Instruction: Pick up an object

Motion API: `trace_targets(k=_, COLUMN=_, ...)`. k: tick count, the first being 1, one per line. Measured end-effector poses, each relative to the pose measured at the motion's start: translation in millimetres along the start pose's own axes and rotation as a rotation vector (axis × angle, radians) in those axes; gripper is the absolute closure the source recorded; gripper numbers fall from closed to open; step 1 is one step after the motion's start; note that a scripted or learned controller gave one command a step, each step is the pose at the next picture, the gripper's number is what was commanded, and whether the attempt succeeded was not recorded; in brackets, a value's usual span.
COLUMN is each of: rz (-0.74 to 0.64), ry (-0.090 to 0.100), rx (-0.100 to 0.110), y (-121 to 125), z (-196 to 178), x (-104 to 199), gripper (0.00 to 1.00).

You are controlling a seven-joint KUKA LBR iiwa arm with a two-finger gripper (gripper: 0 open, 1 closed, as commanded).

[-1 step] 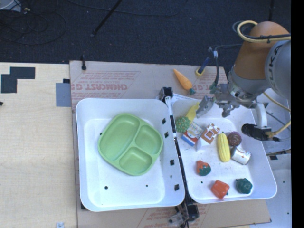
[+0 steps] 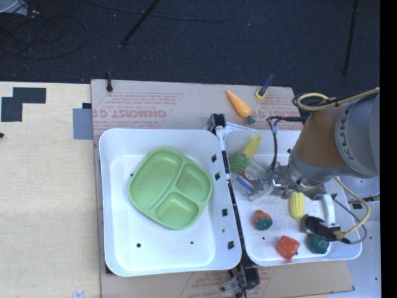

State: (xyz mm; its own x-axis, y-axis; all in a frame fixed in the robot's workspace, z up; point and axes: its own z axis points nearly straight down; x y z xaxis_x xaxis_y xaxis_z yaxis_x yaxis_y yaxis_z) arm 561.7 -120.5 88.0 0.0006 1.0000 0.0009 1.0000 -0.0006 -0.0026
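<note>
Right bin (image 2: 347, 253), mid-section: the tool (image 2: 263, 187) sat low among a cluster of small toys near the bin's left wall. Its metal fingers pointed left toward a green broccoli-like piece (image 2: 239, 162) and a small red-and-blue item (image 2: 247, 182) just beside them. Nothing was visibly caught between the fingers; whether they were wide or narrow could not be told, too small and cluttered.

Other candidates in the same bin: a yellow corn-like piece (image 2: 252, 146) leaning above the broccoli; a yellow oblong toy (image 2: 297, 205) just right of the tool; a red-and-teal round toy (image 2: 262, 220) below the tool, apart from it; an orange-red block (image 2: 287, 246) and a dark teal lump (image 2: 318, 244) near the bin's lower edge, well apart from the tool.

The arm (image 2: 335, 138) entered from the right, its orange band over the bin's upper right part, wrist bent down and leftward, cables looping round it.

Left bin (image 2: 118, 241): a green divided plate (image 2: 172, 188), tilted askew, three compartments, nothing in them.

Both bins rested on a sheet of printed cardboard (image 2: 149, 107) on a pale wooden tabletop (image 2: 43, 197). An orange carrot toy (image 2: 239, 103) and a yellow-and-blue tool-like item (image 2: 263, 89) lay on the cardboard above the right bin. Dark carpet (image 2: 186, 30) with cables lay beyond.
</note>
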Motion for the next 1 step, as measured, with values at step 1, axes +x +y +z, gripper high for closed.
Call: trace_targets(k=1, rz=0.006, ry=-0.005, rx=0.025, y=76.4, z=1.3, x=20.0, gripper=0.0)
